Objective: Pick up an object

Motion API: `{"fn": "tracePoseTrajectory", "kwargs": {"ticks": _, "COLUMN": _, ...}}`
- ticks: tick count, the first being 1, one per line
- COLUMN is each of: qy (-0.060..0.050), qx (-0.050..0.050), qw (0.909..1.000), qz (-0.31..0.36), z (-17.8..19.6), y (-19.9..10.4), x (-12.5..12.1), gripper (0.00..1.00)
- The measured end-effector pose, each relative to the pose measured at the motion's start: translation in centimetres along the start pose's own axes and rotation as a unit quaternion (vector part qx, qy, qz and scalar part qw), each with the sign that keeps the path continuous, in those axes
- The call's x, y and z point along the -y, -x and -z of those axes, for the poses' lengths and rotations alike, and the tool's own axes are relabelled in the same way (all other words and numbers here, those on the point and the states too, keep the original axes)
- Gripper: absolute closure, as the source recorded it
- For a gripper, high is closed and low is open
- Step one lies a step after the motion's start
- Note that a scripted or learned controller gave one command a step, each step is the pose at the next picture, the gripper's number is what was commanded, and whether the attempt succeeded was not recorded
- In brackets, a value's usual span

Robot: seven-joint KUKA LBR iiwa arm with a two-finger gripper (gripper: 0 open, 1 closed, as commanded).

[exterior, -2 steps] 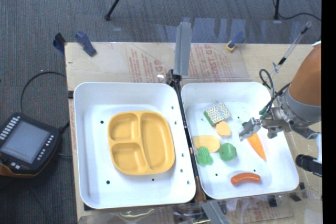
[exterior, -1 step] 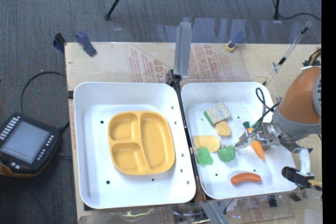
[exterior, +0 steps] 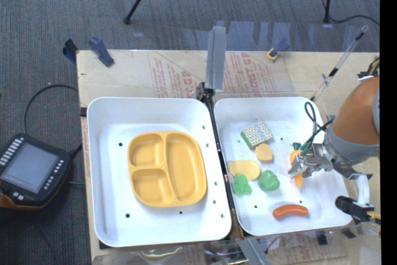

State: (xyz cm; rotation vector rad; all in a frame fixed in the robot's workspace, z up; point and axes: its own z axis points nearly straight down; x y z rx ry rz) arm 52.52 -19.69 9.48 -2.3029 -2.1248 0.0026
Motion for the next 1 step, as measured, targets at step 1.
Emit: {"fn": "tracePoseTrajectory", "kwargs": {"ticks": 1, "qy": 0.008, "qx": 0.001, "qw": 0.9989, "qz": -0.045, "z": 11.56, "y": -4.14, "x": -4.94, "gripper": 1.0}}
